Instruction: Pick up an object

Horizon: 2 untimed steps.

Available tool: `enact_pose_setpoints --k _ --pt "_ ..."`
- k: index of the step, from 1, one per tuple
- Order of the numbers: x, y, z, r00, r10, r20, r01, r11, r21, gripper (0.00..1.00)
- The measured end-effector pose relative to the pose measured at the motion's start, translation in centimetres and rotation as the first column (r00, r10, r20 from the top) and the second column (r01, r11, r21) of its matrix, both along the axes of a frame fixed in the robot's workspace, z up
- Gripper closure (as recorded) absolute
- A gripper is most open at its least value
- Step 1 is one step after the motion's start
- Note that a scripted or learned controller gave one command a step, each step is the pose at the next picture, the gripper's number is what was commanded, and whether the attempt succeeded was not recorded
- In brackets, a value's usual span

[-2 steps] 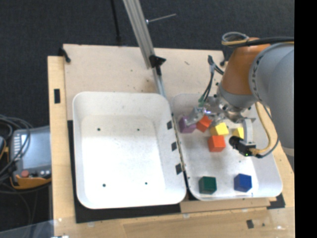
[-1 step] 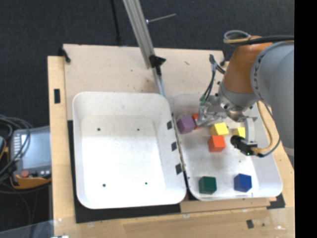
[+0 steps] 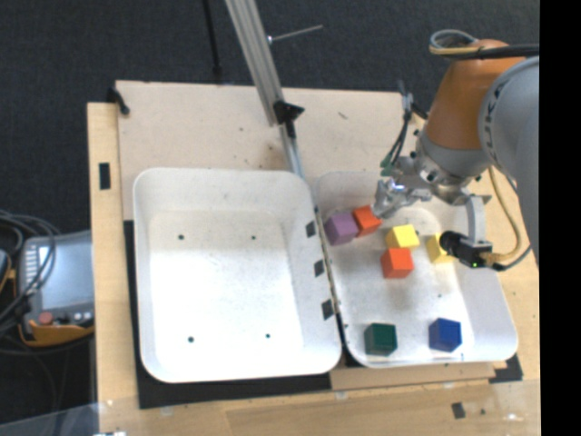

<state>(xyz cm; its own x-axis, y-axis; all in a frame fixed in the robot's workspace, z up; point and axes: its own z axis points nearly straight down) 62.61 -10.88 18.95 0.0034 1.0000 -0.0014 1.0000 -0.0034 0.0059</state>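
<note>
Orange cube (image 3: pixel 367 219) is sitting just below-left of the gripper (image 3: pixel 392 195), beside a purple cube (image 3: pixel 341 228); I cannot tell the gripper's state.

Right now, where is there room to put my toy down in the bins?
The left bin has bare floor from wall to wall. In the right bin, a free patch lies between the orange cube above and the green cube and blue cube below. Its top end is crowded: purple cube, yellow cube and the gripper.
</note>
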Motion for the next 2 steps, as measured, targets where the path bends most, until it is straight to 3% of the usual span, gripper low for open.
enact_pose_setpoints --k 2 --pt "0.3 -0.3 10.6 1.000 0.008 0.002 -0.008 1.000 0.000 1.00"
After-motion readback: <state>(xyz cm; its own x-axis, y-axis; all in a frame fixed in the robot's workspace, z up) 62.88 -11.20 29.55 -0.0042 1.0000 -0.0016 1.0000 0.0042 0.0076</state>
